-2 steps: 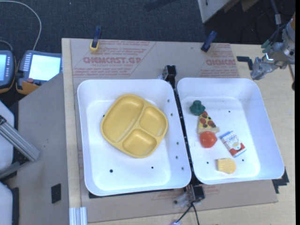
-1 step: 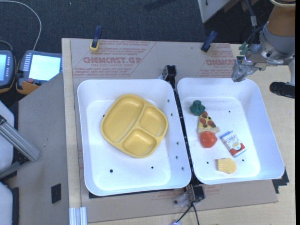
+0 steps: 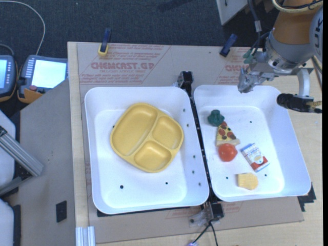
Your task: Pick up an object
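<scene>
The right bin (image 3: 287,137) holds several small toy foods: a green broccoli piece (image 3: 216,117), a pizza slice (image 3: 225,134), a red tomato (image 3: 227,152), a small red, white and blue carton (image 3: 254,157) and a yellow cheese wedge (image 3: 248,181). My gripper (image 3: 247,84) hangs over the far rim of the right bin, above and to the right of the broccoli, apart from all the objects. Nothing shows between its fingertips.
The left bin (image 3: 97,137) bears a yellow divided plate (image 3: 147,136). A black clamp (image 3: 185,79) sits at the far end of the seam between the bins. Blue clips (image 3: 104,41) (image 3: 227,44) hold the cardboard at the bench's far edge.
</scene>
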`<state>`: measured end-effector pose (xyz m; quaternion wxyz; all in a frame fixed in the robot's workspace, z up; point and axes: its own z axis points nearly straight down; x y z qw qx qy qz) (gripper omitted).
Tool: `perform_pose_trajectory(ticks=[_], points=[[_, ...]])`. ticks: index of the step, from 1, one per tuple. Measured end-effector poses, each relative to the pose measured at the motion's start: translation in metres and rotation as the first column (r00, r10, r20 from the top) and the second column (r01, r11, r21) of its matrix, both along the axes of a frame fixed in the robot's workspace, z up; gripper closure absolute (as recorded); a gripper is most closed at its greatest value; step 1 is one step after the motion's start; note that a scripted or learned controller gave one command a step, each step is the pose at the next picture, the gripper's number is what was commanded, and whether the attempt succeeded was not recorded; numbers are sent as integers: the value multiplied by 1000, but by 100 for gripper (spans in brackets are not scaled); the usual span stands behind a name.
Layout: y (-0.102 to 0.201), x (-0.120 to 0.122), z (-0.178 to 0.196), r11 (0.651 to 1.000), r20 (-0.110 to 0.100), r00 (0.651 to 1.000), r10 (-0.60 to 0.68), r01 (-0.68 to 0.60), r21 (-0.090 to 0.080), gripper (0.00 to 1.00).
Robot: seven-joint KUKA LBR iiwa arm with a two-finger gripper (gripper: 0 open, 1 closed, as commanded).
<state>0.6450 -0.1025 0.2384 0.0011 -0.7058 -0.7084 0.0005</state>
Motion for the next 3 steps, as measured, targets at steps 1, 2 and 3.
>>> perform_pose_trajectory(ticks=[1,2,3], points=[[58,6,-11,1000,0,1000,0,0,0,100],[119,9,-3,1000,4,1000,3,-3,1,100],[178,8,-16,1000,0,1000,2,-2,0,100]])
